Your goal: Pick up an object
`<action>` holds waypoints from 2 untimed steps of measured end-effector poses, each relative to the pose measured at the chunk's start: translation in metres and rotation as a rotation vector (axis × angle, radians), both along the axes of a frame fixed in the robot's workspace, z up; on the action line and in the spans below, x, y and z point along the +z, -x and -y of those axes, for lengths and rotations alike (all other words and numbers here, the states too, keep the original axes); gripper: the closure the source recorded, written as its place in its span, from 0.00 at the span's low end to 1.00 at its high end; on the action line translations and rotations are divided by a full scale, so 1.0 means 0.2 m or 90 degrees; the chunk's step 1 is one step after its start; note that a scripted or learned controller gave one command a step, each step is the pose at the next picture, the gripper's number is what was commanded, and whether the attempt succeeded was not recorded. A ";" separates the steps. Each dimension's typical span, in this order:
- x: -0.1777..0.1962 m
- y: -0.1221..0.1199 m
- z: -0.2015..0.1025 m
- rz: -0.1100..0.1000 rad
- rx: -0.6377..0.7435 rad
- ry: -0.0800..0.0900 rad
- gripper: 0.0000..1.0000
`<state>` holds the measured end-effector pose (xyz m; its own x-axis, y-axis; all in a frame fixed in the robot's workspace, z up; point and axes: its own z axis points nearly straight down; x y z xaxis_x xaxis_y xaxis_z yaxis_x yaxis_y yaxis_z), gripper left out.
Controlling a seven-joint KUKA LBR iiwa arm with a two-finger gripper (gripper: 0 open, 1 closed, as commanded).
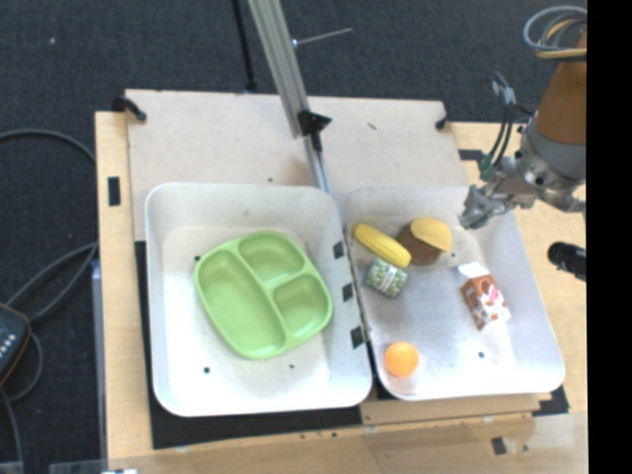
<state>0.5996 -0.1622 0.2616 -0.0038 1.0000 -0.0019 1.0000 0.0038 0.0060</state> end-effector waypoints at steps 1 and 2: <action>0.03 0.00 -0.23 -0.003 0.002 -0.002 1.00; 0.04 0.04 -0.48 -0.003 0.002 -0.002 1.00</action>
<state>0.5909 -0.0664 0.2695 -0.0074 1.0000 0.0015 1.0000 0.0074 0.0011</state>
